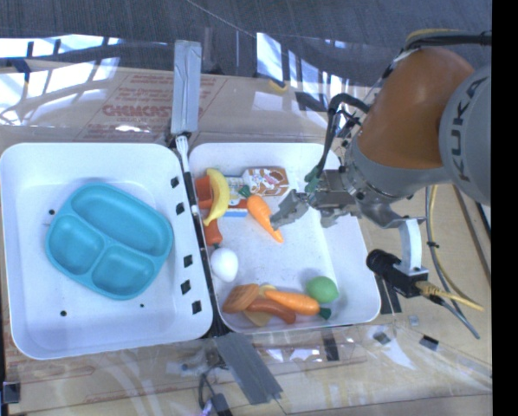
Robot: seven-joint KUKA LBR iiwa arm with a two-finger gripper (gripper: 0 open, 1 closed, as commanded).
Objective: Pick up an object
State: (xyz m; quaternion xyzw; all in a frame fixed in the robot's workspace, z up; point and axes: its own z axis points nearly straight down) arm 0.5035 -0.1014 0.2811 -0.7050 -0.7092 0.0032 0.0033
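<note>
My gripper (309,212) hangs over the right bin (354,267), near its middle right, and stands open with nothing between its fingers. Its left finger (285,208) is just to the right of a small orange carrot (261,217) lying on the bin floor. A yellow banana (216,193) and a red-orange piece (203,206) lie against the bin's left wall. A printed snack packet (264,180) lies at the back. A white egg (224,264), a green ball (322,289) and a pile of orange and brown toy food (268,301) lie along the front.
The left bin (16,258) holds a blue divided plate (108,239). A ridge with black clips (190,232) separates the two bins. The arm's grey and orange body (415,128) overhangs the right bin's back right corner, with cables (441,284) beside it.
</note>
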